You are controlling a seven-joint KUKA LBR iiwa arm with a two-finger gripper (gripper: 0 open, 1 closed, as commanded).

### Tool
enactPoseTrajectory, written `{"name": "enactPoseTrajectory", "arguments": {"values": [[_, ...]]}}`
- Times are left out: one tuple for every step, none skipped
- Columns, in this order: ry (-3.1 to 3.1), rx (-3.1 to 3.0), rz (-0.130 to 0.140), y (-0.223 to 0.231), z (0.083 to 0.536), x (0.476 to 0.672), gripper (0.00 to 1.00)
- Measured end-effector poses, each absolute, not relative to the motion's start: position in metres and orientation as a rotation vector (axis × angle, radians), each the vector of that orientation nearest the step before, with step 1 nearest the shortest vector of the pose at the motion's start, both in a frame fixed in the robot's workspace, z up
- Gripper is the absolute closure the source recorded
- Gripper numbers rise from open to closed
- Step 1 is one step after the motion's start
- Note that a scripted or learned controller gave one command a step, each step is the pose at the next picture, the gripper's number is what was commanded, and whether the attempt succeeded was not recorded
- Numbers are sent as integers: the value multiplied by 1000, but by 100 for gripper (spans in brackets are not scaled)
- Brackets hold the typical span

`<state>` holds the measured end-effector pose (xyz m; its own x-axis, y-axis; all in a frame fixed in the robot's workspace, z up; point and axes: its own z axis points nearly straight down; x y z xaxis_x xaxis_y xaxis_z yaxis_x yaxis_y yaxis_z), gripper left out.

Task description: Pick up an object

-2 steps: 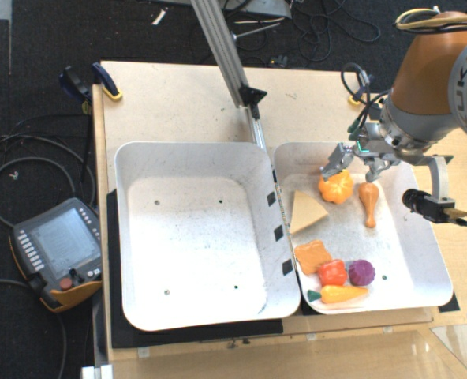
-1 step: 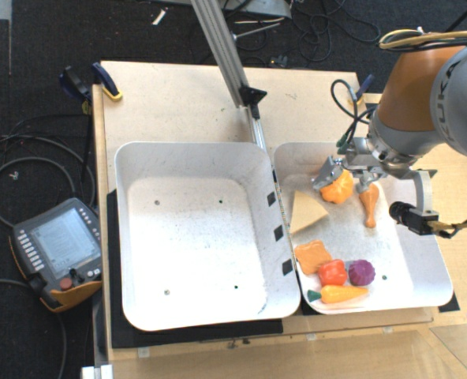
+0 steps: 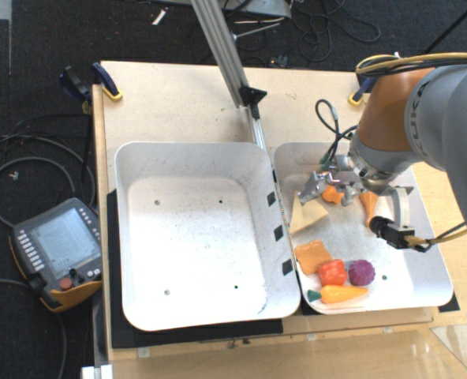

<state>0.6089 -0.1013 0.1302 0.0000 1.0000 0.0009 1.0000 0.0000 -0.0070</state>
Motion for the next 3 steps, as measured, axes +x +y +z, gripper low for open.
{"name": "enactPoseTrajectory", "arguments": {"values": [[-2221,-2223,-6,-101,98,611,0],[-2226,-2226,-11,-101,111,613,100],[-2229,-2221,-5,-98,159,623,100]]}}
